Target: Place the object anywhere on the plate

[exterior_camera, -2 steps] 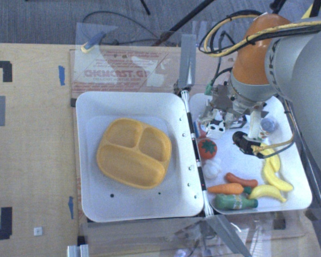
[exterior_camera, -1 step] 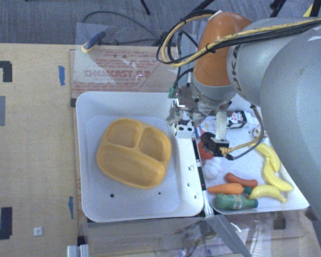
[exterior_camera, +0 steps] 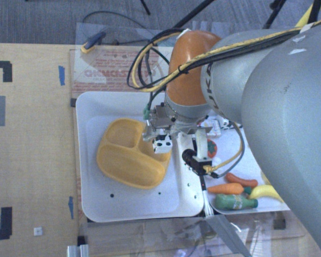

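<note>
The pincer hangs over the right edge of the yellow divided plate in the left bin; whether it grips anything cannot be told. No object lies on the plate. Toy vegetables sit in the right bin, so placement looks outstanding.

Gripper above yellow plate — toys apart

We see a thick grey arm with a rounded orange band (quite glossy), and black and yellow cables looping beside it.
</note>
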You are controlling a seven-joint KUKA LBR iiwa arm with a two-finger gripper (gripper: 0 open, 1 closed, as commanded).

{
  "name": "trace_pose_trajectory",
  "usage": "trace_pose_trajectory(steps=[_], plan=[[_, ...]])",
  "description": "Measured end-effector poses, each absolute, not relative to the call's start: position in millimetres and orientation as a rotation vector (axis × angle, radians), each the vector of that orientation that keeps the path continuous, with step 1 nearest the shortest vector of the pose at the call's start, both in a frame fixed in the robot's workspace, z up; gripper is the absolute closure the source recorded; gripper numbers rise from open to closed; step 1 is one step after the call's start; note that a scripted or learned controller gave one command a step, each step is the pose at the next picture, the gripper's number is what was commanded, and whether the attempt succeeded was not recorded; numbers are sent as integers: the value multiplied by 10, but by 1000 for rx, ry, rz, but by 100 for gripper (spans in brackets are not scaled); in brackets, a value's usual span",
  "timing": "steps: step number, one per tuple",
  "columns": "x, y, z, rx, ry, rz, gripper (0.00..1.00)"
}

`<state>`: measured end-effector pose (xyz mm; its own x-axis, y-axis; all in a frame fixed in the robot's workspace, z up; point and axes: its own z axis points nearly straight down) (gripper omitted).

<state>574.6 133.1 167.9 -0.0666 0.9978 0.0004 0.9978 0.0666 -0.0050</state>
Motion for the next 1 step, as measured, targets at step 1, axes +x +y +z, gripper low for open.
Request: trace_pose_trajectory(steps=[1], plan=[[5748,1330,1682,-2144,-2292,4,0]])
